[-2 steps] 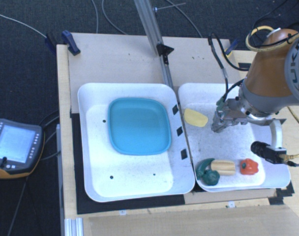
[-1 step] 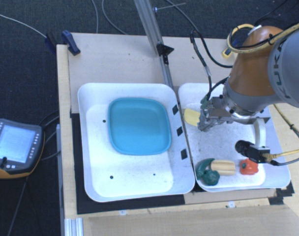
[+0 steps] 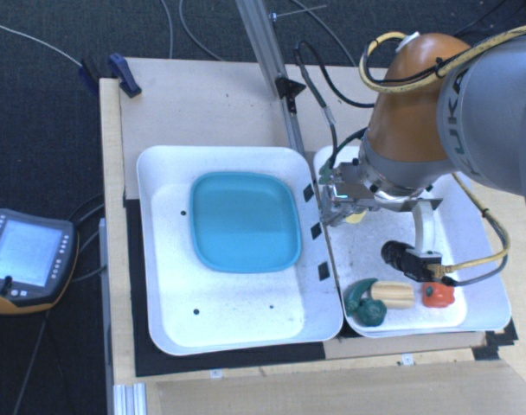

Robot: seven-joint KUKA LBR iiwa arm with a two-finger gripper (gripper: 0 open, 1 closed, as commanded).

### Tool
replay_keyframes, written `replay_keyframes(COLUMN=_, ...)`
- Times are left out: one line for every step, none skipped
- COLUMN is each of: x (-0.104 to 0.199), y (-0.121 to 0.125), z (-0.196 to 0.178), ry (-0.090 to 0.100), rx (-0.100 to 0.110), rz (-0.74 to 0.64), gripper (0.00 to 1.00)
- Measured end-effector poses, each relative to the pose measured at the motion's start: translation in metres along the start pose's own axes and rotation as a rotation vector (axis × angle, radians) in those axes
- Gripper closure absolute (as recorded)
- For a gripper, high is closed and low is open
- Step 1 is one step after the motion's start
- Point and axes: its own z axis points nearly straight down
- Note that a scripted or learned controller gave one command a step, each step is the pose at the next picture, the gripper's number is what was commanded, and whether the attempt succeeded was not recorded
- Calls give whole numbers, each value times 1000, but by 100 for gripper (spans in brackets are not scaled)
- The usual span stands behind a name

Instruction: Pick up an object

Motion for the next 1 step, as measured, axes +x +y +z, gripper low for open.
replay_keyframes(x=45, y=16, z=0, ry=0, rx=1, rz=1, gripper=100)
